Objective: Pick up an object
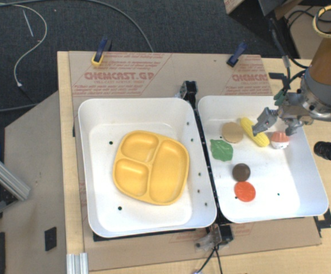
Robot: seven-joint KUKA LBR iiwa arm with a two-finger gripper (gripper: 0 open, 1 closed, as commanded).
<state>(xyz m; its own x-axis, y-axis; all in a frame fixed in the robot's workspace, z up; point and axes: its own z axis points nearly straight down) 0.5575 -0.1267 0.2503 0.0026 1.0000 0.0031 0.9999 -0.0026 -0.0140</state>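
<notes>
Two shallow white bins sit side by side on the bench (148, 64), which is covered with cardboard. Nearest the camera in the right bin (302, 193) lies an orange-red disc (245, 192), and just beyond it a dark brown round piece (241, 171). Farther back a green leaf-shaped piece (222, 149) rests near the bin's left wall, with a tan round cookie-like piece (232, 132) just behind it. Beside that lies a yellow banana (254, 132), and to its right a small white and red item (278, 141). The left bin (96, 153) holds a yellow plate with three compartments (151, 166), lying flat near the middle. The jaws (275, 124) hang over the far part of the right bin, spread apart, one finger near the banana and the other near the white and red item; nothing is pinched between them. Two blue clamps (101, 51) hold the far edge of the cardboard.
</notes>
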